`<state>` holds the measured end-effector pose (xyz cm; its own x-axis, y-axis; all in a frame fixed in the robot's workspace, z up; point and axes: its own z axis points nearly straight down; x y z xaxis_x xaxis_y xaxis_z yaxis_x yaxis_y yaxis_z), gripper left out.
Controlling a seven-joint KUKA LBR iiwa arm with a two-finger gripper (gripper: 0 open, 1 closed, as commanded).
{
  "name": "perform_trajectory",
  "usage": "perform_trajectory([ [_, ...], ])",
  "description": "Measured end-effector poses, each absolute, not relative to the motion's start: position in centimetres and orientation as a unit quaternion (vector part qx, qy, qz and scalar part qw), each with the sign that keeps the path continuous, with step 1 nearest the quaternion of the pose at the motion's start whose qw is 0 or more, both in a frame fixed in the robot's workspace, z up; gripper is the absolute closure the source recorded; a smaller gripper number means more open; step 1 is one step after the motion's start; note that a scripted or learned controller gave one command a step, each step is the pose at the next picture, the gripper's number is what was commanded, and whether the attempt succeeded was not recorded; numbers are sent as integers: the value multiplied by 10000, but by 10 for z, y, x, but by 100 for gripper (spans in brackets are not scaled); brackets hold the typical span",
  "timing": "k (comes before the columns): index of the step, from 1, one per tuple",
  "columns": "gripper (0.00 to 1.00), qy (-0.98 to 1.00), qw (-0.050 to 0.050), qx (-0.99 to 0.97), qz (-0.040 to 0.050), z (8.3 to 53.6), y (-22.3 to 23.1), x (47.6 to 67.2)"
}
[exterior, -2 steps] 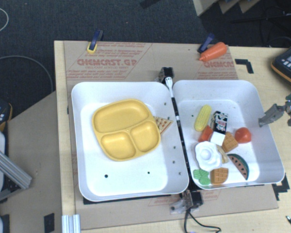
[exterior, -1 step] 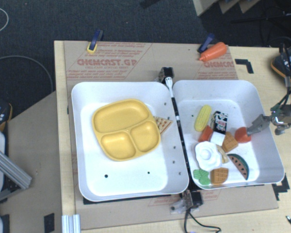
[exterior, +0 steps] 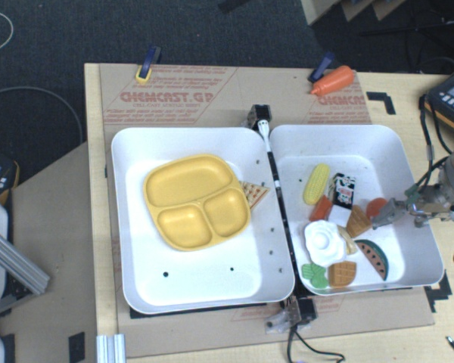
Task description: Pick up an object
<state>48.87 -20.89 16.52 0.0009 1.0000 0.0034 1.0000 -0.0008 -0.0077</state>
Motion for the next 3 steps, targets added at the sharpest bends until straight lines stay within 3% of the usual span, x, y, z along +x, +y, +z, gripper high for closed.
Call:
perform_trajectory([
  [2,0,-7068,25,-7075,7,82,-208,484],
  [3,100,-7062,-5,-7080,-4,95,-209,485],
])
